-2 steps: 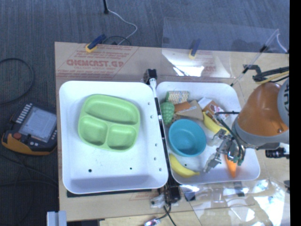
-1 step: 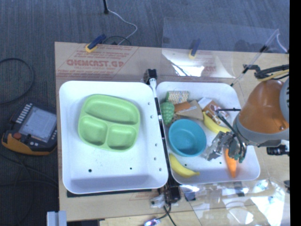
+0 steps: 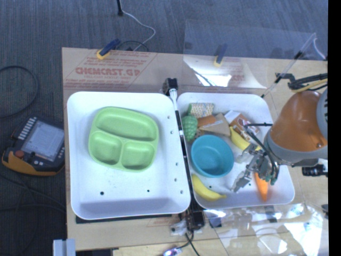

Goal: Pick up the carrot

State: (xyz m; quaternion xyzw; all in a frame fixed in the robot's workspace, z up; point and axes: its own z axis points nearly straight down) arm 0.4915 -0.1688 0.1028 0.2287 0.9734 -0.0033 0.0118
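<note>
In the camera view, the carrot [image 3: 262, 188] is seen lying in the right bin [image 3: 277, 199], near its front right corner. The gripper [image 3: 248, 176] is positioned low over that bin, just left of the carrot, and its fingers are held apart with nothing between them. A blue bowl [image 3: 212, 154] is placed to the gripper's left, and a banana [image 3: 205, 189] is laid in front of the bowl. A green divided plate [image 3: 123, 137] is set in the left bin [image 3: 85, 196].
</note>
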